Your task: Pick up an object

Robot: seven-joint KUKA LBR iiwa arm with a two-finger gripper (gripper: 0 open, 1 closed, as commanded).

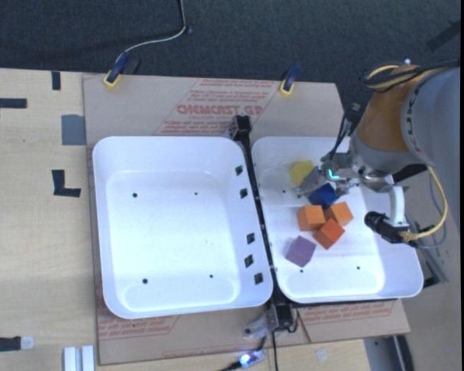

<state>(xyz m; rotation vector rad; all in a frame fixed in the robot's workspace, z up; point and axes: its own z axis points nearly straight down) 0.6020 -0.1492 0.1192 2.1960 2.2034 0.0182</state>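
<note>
Here our claw (pixel 319 182) sits low among blocks, blue block (pixel 322 195) just below it, yellow block (pixel 301 171) beside; grip unclear.

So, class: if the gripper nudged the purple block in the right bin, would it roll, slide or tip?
The purple block looks flat-faced and boxy, so it would probably slide, not roll. It sits low, so tipping seems unlikely. It lies apart from the orange blocks, so a light push would likely move it alone over the smooth white bin.

The arm (pixel 406 122) (grey, orange-banded) reaches in from the right, end effector (pixel 319 182) lowered.
</note>
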